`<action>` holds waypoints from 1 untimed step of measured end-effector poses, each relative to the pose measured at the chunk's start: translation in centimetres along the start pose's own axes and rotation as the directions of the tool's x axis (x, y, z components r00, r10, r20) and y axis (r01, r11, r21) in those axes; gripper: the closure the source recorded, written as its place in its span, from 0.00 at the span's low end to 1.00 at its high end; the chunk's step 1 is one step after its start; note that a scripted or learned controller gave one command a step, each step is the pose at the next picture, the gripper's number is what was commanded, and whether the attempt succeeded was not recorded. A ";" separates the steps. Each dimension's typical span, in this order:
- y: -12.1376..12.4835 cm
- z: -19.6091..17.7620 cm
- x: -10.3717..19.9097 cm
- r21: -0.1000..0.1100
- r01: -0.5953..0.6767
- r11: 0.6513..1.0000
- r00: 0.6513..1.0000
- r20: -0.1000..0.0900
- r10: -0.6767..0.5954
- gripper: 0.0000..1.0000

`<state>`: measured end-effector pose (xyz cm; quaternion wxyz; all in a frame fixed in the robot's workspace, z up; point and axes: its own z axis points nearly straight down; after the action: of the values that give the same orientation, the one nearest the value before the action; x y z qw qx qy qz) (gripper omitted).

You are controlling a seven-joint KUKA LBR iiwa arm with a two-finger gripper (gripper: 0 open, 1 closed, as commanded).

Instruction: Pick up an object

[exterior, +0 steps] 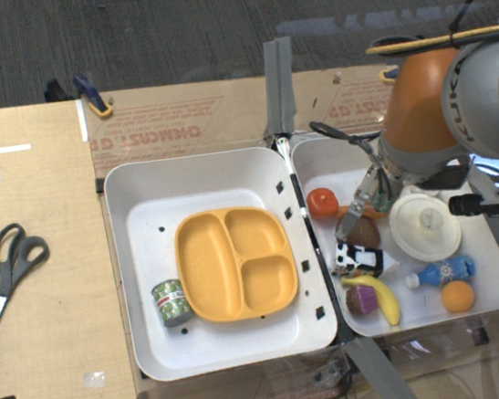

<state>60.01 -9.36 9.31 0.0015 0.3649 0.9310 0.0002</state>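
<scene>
I had the gripper (360, 222) low in the right bin (498, 297), but I could not tell its state. It hung just above a brown lump (362, 234) and a black-and-white toy (357, 260), beside a red tomato (323, 201). I judged the toy light and soft, best pinched across its middle; the glossy banana (385, 297) looked slippery.

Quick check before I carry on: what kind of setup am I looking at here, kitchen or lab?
Most likely a robotics lab bench set up for pick tests, not a kitchen. Two white bins sit on cardboard, holding toy food such as a banana beside a yellow divided plate, with scissors lying on the workbench.
</scene>
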 end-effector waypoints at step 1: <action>-4.5 -0.1 1.5 0.000 0.019 1.000 1.000 0.001 -0.019 0.00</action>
<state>55.90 -11.63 9.37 0.0022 0.3559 0.9345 -0.0001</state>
